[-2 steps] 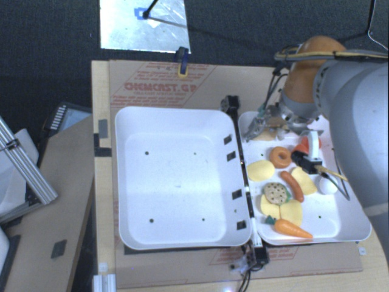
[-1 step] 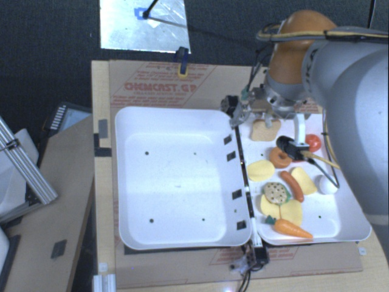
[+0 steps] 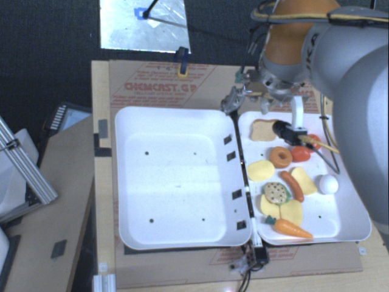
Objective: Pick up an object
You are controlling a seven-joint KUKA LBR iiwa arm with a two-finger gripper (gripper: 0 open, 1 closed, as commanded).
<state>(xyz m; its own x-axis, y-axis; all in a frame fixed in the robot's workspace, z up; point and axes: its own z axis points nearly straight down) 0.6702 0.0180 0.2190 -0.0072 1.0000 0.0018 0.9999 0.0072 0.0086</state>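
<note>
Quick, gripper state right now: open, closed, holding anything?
Gripper: cannot be told from this view; it hangs by the far left corner of the right bin.

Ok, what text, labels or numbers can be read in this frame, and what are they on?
"CHEMCAST GP": large red print on the brown board under the bins, at its far edge.
Smaller red lines around that print, and more red print at the board's near edge: too blurred to read.
Nothing else legible.

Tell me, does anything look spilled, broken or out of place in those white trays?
Nothing stands out. Everything from the bread slice to the carrot lies inside the right-hand bin, with nothing over its rim.
</note>
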